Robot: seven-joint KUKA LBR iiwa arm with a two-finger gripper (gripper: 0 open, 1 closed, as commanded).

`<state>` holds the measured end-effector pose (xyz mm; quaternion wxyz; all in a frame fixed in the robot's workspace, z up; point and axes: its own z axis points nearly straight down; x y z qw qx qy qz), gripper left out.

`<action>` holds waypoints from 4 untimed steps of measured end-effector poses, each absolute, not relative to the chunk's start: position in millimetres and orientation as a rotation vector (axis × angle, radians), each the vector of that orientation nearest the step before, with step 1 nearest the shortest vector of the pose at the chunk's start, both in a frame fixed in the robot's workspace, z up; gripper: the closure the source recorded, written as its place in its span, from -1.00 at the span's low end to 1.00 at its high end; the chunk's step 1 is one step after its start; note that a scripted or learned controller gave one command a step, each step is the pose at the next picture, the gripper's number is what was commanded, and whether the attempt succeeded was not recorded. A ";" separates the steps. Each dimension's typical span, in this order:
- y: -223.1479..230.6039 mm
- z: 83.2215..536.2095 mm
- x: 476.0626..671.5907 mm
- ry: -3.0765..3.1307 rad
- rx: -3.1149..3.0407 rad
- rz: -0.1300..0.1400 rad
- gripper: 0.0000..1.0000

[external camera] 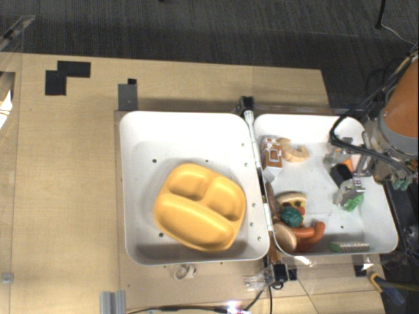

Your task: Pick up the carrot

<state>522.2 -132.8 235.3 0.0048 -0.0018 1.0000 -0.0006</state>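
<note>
— Pincer [349, 192] first: where do you see it?

— You see it low over the right bin [390, 237], near that bin's right side, with the grey arm [399, 120] coming in from the right edge. Whether it is spread or pressed together, you cannot tell from this slant.

— And the carrot?

— Your carrot [354, 203] lies right under the pincer, largely hidden. A bright green leafy end pokes out just below the tip, and a thin orange strip shows above it beside the wrist. Whether it is pinched, you cannot tell.

— Anything near it?

— A flat green piece [349, 246] lies near the front wall, and a reddish sausage [313, 232] sits in the cluster at the bin's front left corner. A big yellow loaf-like thing [200, 206] lies in the left bin [141, 136] on the worktop [59, 195].
</note>
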 end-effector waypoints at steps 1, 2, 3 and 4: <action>-201.7 101.7 540.9 3.135 -0.222 0.002 -1.00; -204.8 89.3 515.5 3.028 -0.781 -0.008 -1.00; -205.6 89.0 524.6 3.045 -0.723 -0.008 -1.00; -205.0 89.1 547.4 3.110 -0.335 -0.006 -1.00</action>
